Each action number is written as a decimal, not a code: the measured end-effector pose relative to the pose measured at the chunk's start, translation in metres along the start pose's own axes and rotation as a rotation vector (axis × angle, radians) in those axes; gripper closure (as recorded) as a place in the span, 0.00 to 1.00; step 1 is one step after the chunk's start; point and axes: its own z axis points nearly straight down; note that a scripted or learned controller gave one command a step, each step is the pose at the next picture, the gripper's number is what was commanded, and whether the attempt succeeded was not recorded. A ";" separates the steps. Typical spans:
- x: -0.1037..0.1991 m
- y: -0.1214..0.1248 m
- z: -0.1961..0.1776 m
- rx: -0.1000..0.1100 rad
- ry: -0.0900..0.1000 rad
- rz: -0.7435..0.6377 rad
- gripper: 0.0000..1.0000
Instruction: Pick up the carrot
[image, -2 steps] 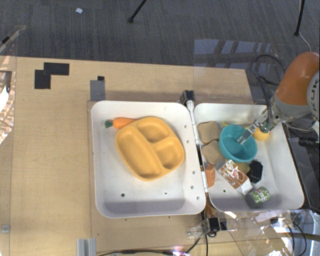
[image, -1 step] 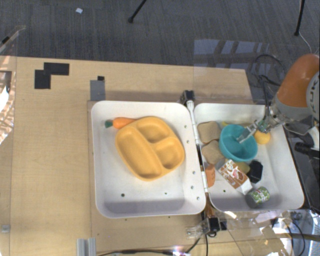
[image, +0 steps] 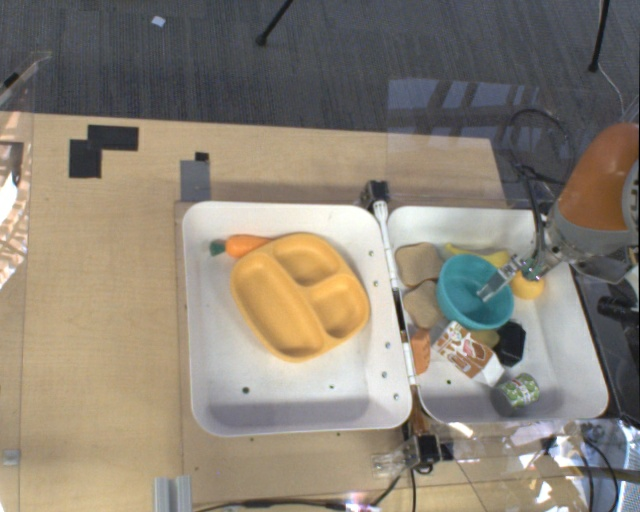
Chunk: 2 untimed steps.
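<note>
The carrot (image: 243, 244), orange with a green top, lies in the left bin (image: 215, 400) near its far left corner, touching the rim of a yellow divided plate (image: 298, 295). My gripper (image: 497, 285) is in the right bin, over the teal bowl (image: 470, 295), far to the right of the carrot. Nothing from the task is at the gripper. The grey arm with its orange band (image: 600, 190) reaches in from the right.
The right bin (image: 590, 385) holds tan bread-like pieces (image: 418, 262), a yellow fruit (image: 530, 288), a black block (image: 511, 342), a printed carton (image: 465, 352), a greenish ball (image: 516, 392) and a small orange item (image: 420, 352). A ridge (image: 395, 290) divides the bins.
</note>
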 end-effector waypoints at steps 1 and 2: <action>0.006 -0.010 -0.001 -0.001 -0.001 -0.093 0.00; 0.003 -0.004 -0.019 -0.016 -0.012 -0.092 1.00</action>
